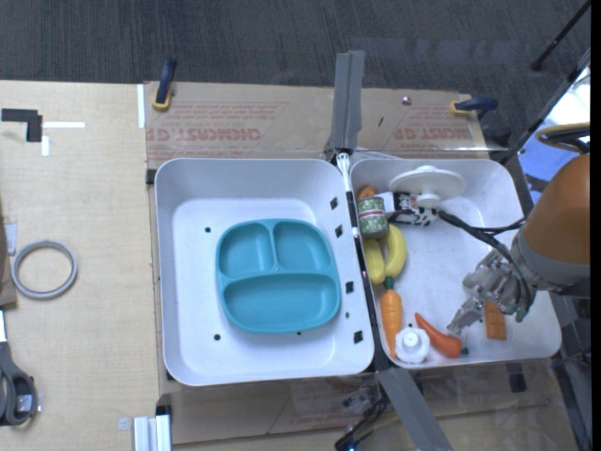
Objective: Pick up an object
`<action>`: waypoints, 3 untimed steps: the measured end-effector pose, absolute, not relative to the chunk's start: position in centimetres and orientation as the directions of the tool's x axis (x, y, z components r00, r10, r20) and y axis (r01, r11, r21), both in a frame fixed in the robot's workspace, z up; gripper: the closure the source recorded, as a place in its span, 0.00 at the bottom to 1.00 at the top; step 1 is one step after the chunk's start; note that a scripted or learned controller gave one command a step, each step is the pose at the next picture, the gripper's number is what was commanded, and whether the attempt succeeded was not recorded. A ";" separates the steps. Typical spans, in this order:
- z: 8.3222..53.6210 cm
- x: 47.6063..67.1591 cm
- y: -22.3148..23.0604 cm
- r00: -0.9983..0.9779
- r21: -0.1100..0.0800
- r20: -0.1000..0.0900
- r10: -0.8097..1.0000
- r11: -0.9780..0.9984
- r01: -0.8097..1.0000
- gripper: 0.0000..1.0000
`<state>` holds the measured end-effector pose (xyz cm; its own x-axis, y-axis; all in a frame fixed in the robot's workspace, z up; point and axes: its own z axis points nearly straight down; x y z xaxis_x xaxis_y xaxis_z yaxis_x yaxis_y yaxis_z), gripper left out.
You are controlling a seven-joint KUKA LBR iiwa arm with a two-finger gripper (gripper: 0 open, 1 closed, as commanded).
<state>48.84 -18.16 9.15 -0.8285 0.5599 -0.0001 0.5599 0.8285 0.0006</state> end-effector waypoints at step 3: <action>10.1 47.9 -22.1 -0.812 0.001 -0.004 0.583 0.813 0.583 1.00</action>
<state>47.92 -22.08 10.11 -0.8125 0.5829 -0.0043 0.5829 0.8125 0.0009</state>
